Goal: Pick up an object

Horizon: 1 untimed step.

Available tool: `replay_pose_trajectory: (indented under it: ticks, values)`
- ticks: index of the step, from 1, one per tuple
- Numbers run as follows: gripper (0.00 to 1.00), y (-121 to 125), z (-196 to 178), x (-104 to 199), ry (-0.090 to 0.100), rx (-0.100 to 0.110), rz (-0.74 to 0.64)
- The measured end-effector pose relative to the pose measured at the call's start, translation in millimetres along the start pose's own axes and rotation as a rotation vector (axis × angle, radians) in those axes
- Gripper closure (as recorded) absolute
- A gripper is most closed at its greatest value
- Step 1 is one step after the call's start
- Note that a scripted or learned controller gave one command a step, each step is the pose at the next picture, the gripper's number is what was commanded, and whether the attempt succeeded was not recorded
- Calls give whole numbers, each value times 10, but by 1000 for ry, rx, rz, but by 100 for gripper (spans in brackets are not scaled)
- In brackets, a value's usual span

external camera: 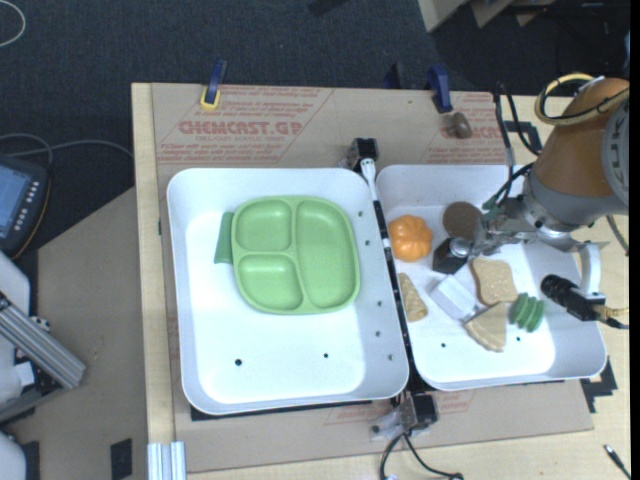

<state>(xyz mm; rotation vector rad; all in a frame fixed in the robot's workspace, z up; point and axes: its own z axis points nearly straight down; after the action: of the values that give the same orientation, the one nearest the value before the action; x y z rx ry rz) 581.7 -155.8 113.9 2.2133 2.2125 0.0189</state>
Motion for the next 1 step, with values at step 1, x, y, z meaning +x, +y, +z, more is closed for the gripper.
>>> replay_pose_trajectory:
  ticks: [1]
  values:
    - [100, 7, -419, -35, -2, 14, 0]
